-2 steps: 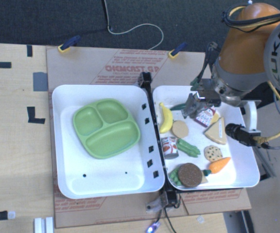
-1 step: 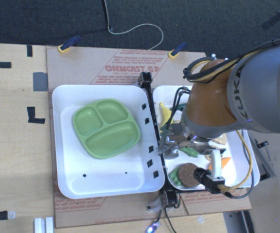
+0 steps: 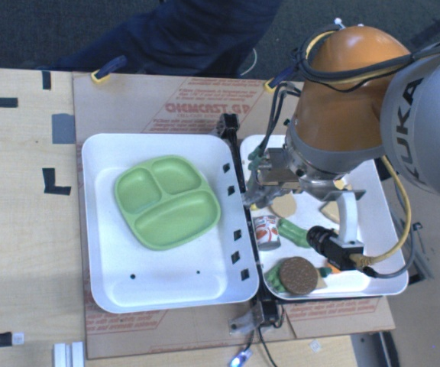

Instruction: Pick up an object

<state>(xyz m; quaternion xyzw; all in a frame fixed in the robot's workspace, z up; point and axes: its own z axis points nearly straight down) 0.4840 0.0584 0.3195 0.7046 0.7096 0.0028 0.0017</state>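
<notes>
Objects for picking lay in the right bin (image 3: 373, 285): one small red-and-white can (image 3: 266, 232), one round brown textured disc (image 3: 299, 274), one tan flat piece (image 3: 284, 205). At 9 o'clock, the left bin (image 3: 159, 297) held one glossy green three-compartment plate (image 3: 168, 201). One gripper (image 3: 270, 182) hung over the can's 12 o'clock side, its grasp impossible to tell. Arm lettering read "KU".

right bin (image 3: 384, 285) mostly behind arm (image 3: 350, 105)
</notes>
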